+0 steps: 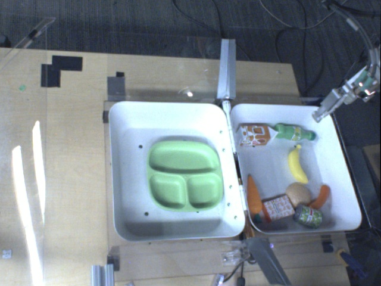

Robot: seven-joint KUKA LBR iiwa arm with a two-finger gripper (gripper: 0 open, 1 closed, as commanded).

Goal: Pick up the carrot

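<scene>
The grey metal two-finger gripper (pixel 318 115) reaches in over the far right corner of the shallow white right-hand bin (pixel 351 177), tilted so its tip slants down and toward the bin's inside. The wrist behind it rises up and away past that bin's right rim, carrying nothing

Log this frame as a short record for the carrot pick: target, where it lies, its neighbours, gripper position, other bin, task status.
target: carrot
location: right bin, against its left wall, lying lengthwise
neighbours: small red box at its lower right; banana apart, toward the bin's middle
gripper position: gripper above the right bin's far right corner, well away from the carrot
other bin: left bin holds a green divided tray
task status: carrot not yet picked up
</scene>
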